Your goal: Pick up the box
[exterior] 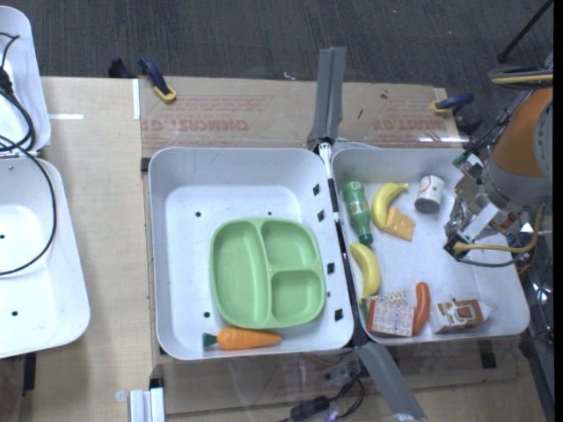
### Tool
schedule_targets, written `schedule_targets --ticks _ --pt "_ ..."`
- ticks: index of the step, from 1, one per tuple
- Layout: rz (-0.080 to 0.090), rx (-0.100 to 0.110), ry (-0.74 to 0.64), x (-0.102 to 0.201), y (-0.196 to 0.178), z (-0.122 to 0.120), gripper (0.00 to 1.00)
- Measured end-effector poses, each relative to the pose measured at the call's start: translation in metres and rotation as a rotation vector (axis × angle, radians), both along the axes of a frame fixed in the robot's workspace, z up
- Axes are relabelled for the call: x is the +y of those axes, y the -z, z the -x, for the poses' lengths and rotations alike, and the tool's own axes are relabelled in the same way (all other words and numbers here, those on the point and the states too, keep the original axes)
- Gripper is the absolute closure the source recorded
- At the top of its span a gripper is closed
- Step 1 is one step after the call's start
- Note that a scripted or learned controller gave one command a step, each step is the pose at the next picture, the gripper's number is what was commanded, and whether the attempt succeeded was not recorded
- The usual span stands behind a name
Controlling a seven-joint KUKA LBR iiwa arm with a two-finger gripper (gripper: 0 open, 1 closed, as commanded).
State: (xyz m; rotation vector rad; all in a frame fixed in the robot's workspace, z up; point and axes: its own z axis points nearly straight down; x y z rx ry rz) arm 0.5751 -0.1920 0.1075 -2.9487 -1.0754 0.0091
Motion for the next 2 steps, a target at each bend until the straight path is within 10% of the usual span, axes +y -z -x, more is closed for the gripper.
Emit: schedule_targets --ticks 1,2 --pt "-0.002 -0.002 -0.364 0.01 0.017 0.035 1.0" --pt "-0.001 -0.002 0.1 0.032 0.017 0.096 1.0"
